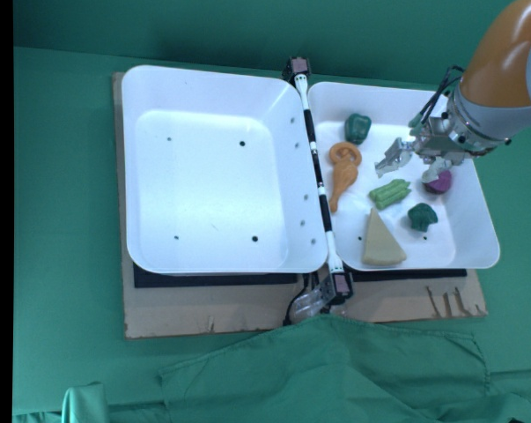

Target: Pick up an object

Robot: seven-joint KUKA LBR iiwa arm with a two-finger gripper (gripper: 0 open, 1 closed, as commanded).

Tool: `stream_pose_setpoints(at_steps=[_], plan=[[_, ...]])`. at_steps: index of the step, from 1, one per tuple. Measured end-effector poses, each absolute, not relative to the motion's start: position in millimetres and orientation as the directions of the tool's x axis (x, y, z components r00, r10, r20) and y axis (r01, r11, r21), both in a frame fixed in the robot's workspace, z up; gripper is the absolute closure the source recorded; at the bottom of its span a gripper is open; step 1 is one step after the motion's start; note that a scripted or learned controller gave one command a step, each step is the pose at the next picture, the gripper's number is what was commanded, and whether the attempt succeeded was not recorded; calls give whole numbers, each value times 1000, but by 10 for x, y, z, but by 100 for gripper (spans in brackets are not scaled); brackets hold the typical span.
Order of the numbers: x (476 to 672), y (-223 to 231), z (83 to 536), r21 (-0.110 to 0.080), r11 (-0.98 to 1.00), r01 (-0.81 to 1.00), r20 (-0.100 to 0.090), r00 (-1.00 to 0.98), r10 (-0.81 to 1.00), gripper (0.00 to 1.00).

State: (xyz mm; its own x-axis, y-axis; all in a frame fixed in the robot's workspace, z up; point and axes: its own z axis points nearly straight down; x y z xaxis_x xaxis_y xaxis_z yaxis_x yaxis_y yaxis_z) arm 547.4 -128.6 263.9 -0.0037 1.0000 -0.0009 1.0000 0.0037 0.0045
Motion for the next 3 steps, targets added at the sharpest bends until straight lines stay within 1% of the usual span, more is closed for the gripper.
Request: stream_pose_setpoints(at_steps=[1, 2, 3], plan=[[4688, -1089, 2258, -7, -6, 1000, 2, 6, 1000, 0], [5475, -1058, 1812, 9, -1, 1000, -4, 1, 1000, 0], [4804, -1716, 1851, 17, -11, 1000, -6, 11, 1000, 0]])
